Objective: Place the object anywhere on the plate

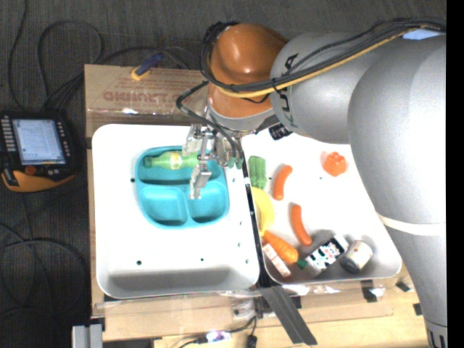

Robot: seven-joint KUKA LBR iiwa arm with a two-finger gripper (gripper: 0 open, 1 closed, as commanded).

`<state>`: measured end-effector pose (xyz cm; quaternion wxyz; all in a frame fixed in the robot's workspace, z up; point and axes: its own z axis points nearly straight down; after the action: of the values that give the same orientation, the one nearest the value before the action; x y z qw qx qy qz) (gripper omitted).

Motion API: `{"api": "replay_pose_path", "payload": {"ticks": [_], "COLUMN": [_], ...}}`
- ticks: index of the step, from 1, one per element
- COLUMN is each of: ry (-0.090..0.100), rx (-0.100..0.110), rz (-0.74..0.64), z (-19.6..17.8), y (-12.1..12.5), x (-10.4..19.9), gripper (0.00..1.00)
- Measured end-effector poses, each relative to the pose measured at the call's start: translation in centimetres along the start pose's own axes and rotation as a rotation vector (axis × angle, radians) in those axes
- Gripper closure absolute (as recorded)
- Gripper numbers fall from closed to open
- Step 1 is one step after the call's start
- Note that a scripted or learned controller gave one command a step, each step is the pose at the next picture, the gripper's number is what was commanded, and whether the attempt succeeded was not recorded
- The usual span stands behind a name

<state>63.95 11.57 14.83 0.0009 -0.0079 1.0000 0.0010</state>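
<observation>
Setting: Dark carpet strewn with cables is seen around a tabletop (174,317) on which two shallow white bins are set side by side, with a control pendant (35,145) lying off to the left.
Left bin: A blue sectioned plate (170,209) is kept in the left bin (145,267), apparently as the drop target.
Object: A green bottle with a yellow label (165,161) is seen lying on its side across the upper compartment of the plate, touching its surface or very nearly so.
Pincer: The pincer (201,171) is positioned over the plate at the bottle's right end; its metal fingers (197,183) are seen pointing down beside the bottle, but whether they are spread or closed on it cannot be told from this slant.
Arm: The grey arm is reached across from the right, its orange band (243,60) directly above the plate, presumably so the load is lowered straight down.
Right bin: Carrots, a green vegetable, a yellow piece, an orange item and small boxes are left in the right bin (362,194), well apart from the plate.
Progress: The placement is judged nearly or already done, pending a clean release.
</observation>
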Motion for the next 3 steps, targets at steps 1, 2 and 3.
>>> {"api": "replay_pose_path", "payload": {"ticks": [1, 2, 3], "ry": [0.001, 0.000, -0.002], "rx": [0.000, -0.004, 0.002], "rz": [0.019, 0.020, -0.103], "z": [-2.6, -3.5, -5.4], "y": [3.8, 3.8, 3.8], "x": [6.6, 6.5, 0.0], "gripper": [0.00, 1.00, 1.00]}}
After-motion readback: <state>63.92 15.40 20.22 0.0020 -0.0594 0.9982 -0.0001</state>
